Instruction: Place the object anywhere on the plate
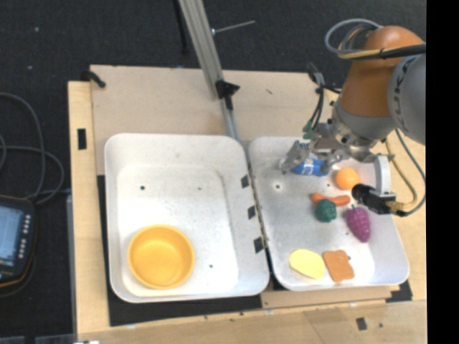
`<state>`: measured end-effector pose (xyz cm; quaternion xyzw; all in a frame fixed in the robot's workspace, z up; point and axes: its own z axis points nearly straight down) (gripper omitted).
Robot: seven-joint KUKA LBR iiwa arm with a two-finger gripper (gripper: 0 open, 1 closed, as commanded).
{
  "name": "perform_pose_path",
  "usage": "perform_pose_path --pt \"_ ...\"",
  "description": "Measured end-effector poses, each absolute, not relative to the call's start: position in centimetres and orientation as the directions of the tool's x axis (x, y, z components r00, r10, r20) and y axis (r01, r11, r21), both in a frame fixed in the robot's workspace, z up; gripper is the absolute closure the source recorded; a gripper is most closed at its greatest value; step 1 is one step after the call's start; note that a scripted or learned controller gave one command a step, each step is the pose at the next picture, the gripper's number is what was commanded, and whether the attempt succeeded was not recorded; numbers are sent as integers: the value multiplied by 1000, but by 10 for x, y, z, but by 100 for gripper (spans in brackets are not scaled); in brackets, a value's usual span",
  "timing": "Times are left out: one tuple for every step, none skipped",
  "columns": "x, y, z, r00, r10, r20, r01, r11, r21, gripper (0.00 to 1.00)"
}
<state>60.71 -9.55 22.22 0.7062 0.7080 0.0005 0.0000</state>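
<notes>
A yellow plate (161, 255) lies in the front left corner of the left bin (179, 156). My gripper (298, 159) hangs low over the back of the right bin (287, 206), far from the plate. A small blue and white object (313, 168) lies right beside the gripper, on its right; whether they touch I cannot tell. Further right an orange ball (347, 178) sits close under the wrist.
The right bin also holds an orange carrot (333, 199), a green piece (325, 211), purple grapes (358, 223), a yellow slice (308, 264) and an orange-brown slab (338, 265). A metal post (204, 41) slants up behind the bins. A black connector (373, 196) and cable hang from the wrist.
</notes>
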Motion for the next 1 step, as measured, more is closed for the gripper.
perform_pose_path --pt "607 -95 222 -2 1000 1 1000 2 1 0"
